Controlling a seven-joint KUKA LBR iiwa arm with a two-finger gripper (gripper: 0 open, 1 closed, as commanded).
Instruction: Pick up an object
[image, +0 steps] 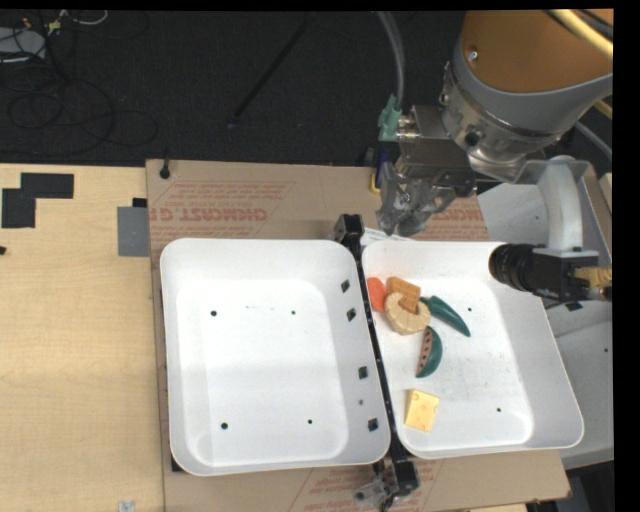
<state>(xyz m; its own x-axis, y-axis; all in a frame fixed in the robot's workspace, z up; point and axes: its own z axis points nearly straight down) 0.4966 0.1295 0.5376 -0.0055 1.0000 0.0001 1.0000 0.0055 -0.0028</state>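
Cheese wedge (421, 410) sits at 6 o'clock in right bin (520, 400); tool (405, 222) hovers at 12, grip state unclear. Approach step; next descend onto something.

The pale wood worktop (70, 330) carries a brown cardboard sheet (260, 205) printed with red lettering. Two shallow white bins lie on that sheet, touching side by side: the right bin (520, 400) just below the pincer (405, 225), the left bin (260, 360) below and left of it.
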